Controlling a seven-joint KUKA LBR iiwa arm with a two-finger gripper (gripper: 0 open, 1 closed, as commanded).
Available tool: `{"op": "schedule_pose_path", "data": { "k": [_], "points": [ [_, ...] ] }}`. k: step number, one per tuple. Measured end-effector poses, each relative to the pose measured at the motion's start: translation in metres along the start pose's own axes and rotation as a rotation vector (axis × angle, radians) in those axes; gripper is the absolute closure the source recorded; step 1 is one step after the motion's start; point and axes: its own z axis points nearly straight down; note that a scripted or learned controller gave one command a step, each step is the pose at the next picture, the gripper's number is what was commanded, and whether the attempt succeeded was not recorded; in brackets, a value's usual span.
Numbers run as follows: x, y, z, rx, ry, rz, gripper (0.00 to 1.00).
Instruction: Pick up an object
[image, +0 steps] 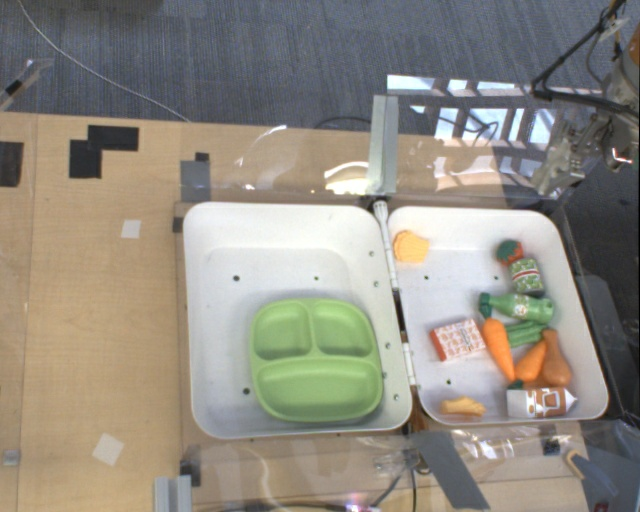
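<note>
The right bin (450, 225) holds several toy foods. An orange wafer (410, 246) lies at its far left corner. A small red and green can (521, 268) and a green bottle (517, 307) lie at the right. Below them are two carrots (497, 347), a red and white box (458, 340), a white carton (540, 402) and a small yellow piece (463, 406). My gripper (568, 160) hangs beyond the bin's far right corner, well clear of every object, with nothing in it that I can make out.
The left bin (215, 300) holds a green divided plate (316, 358). A metal post (384, 140) stands behind the seam between the bins. Clear plastic sheeting lies along the far side. Wooden bench top stretches to the left.
</note>
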Motion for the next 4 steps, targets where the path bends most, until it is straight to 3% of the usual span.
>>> {"op": "schedule_pose_path", "data": {
  "k": [3, 4],
  "points": [
    [-0.006, 0.004, -0.046, 0.000, -0.041, -0.009, 1.00],
    [-0.011, -0.038, -0.055, 0.002, -0.005, 0.059, 1.00]
  ]
}}
